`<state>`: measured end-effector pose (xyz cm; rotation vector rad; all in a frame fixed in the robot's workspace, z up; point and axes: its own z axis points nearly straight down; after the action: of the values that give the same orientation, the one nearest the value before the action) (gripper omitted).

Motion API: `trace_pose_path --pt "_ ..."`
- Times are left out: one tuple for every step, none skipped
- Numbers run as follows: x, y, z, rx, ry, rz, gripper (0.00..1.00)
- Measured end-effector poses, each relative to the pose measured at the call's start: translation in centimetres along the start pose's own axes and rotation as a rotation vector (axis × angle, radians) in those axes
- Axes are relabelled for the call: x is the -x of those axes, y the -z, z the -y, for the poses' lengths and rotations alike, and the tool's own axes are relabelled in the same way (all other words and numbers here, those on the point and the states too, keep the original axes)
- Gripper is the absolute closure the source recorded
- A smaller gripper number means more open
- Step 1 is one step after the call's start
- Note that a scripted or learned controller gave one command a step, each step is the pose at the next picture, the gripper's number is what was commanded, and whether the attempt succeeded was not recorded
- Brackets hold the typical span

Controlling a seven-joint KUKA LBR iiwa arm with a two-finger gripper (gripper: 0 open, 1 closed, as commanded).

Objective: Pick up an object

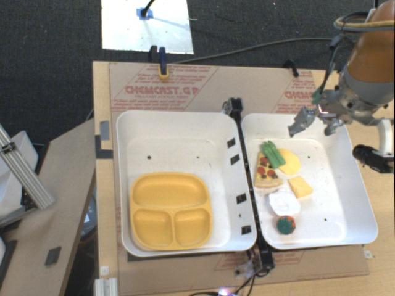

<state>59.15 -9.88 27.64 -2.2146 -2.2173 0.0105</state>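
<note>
Several toy foods lie in the right bin point(345, 165): a green vegetable point(271, 153) resting over a pizza slice point(266, 172) and a yellow disc point(290, 163), a yellow cheese block point(300, 187), a white piece point(284, 201) and a green-and-red ball point(285, 225). My gripper point(316, 125) hangs over the bin's far edge, up and to the right of the green vegetable. Its two fingers stand apart, open, with nothing between them.
The left bin point(154, 134) holds a yellow divided tray point(171, 210) at its near side. A black-marked ridge point(242, 171) runs between the bins. A cable point(247, 49) crosses the bench behind, and a blue clamp point(162, 60) stands at the far edge.
</note>
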Motion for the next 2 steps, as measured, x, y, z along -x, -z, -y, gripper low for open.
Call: trace_pose_path --pt "0.0 0.7 -0.2 0.012 0.002 0.001 0.0" --pt "0.0 -5.6 0.1 0.007 0.0 0.001 0.0"
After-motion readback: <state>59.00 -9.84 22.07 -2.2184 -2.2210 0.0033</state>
